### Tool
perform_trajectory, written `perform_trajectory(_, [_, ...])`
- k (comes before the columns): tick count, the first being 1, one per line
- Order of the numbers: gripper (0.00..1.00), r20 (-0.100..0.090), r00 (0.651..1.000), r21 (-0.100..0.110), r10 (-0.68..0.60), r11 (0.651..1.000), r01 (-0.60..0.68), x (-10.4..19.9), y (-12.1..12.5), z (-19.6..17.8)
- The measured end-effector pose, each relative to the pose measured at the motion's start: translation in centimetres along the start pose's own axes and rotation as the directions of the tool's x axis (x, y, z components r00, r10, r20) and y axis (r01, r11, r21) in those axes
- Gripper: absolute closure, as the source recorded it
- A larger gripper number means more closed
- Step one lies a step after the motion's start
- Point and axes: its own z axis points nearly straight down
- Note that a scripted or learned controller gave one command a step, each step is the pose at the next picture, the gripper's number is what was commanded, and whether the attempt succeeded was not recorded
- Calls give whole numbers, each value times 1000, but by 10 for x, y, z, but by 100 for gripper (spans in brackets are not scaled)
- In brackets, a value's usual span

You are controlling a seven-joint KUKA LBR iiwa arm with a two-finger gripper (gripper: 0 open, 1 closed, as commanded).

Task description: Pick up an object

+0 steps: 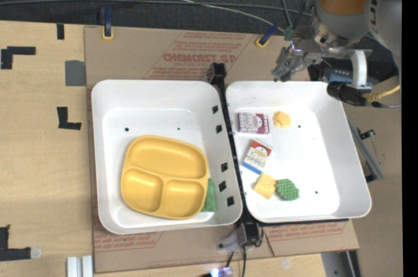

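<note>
Objects for picking lie in the right bin (339, 138): a maroon packet (253, 122) and a yellow piece (281, 119) toward 12 o'clock, a red-and-white carton (257, 156) at center, a yellow block (264, 186) touching a green lump (287, 189) at 6 o'clock. Above the bin's 12 o'clock rim hangs the gripper (288, 66), fingers slightly apart, clasping nothing. A yellow tray (163, 176) occupies the left bin (111, 132).

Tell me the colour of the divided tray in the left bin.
Yellow; the tray shows best in the camera view.
</note>
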Motion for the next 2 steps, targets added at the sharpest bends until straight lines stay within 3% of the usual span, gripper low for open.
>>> perform_trajectory(2, [100, -1, 1000, 1, -2, 1000, 2, 105, -7, 15])
